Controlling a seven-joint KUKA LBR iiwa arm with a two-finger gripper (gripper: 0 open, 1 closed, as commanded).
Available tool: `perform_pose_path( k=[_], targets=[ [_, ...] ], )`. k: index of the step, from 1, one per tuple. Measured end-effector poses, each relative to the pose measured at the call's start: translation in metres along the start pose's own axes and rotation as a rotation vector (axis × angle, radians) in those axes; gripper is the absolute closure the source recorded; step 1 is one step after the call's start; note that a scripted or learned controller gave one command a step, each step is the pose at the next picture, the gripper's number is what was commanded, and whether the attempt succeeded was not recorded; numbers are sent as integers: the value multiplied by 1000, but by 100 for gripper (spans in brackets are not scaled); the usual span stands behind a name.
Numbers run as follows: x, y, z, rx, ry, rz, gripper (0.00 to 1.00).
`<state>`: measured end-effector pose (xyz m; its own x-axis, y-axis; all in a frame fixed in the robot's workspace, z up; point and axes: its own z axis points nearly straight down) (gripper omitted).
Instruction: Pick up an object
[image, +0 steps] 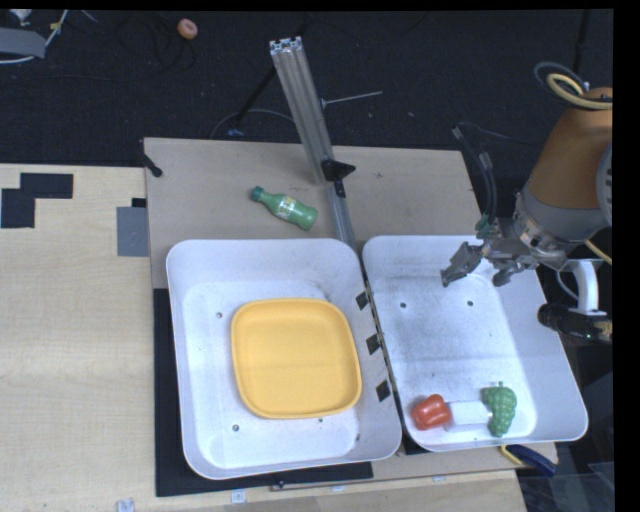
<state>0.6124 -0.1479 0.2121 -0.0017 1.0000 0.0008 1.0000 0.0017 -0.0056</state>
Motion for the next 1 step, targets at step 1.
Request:
perform_pose_path(
  k=[1],
  targets=[
    [6, -5, 60, -1, 0, 0, 0]
  ],
)
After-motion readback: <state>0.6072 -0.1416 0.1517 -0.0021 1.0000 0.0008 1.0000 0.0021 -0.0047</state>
